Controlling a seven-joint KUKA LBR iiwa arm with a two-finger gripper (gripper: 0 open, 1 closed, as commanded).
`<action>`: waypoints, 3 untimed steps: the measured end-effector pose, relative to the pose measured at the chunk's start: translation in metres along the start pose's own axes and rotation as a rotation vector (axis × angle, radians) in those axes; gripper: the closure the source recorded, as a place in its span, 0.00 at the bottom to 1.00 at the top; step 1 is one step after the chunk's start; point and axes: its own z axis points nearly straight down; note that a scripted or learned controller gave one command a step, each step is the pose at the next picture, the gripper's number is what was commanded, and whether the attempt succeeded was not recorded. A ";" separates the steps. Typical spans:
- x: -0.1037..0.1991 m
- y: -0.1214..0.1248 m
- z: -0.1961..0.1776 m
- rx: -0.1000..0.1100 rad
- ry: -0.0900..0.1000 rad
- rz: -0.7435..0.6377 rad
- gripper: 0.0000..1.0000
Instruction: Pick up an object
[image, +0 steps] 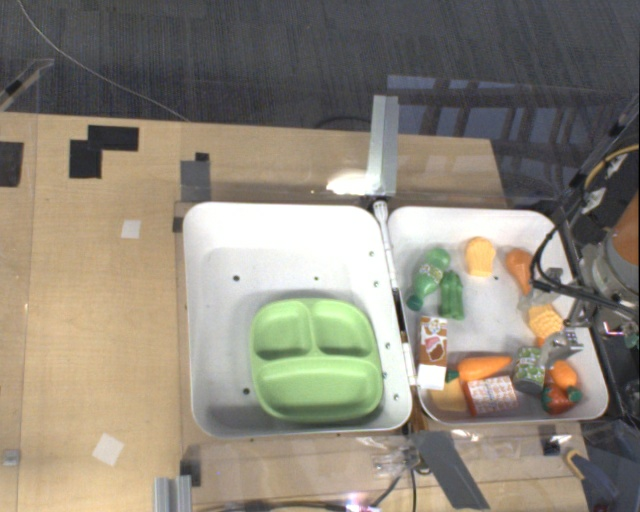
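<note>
No legible text on the small carton or can.

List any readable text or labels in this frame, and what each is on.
None can be read.
Small carton: printed picture, lettering too blurred.
Red-labelled can: label print too small.
Green-labelled item: too small to read.
Black squares on bench: marks, not text.

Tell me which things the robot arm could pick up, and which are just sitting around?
For the job: the gripper; the toy foods in the right bin, like the carrot, green bottle and yellow piece.

Just lying about: the green tray in the left bin.
</note>
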 end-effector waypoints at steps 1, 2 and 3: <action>-0.014 -0.019 0.107 0.004 -0.010 -0.233 0.00; -0.118 -0.016 0.110 -0.001 -0.006 -0.264 0.00; -0.129 0.072 0.109 -0.002 -0.005 -0.403 0.00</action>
